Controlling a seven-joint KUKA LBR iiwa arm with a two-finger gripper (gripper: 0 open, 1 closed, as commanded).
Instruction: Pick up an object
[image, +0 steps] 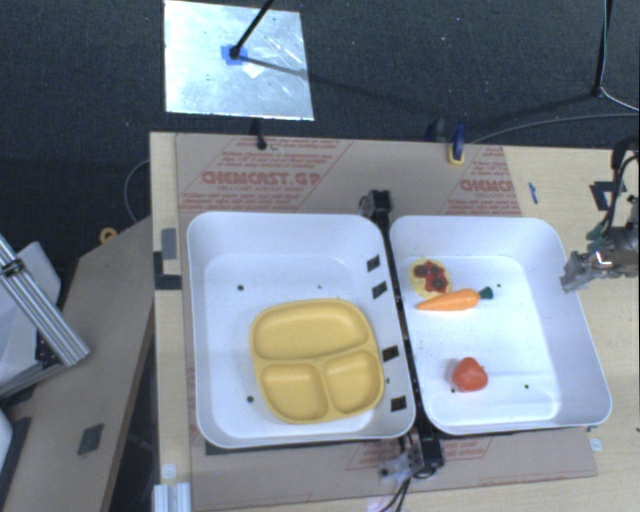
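The robot's grey metal hand sits at the right edge of the bench, just outside the right wall of the right-hand shallow white bin; whether it is wide or narrow cannot be told, and nothing shows between its parts. Inside that bin, near its far left corner, lies a small yellow round piece with dark red spots, with an orange plastic carrot with a green tip just beside it. A red rounded toy fruit rests nearer the bin's front edge. The left-hand white bin holds a yellow plastic three-compartment tray toward its front.
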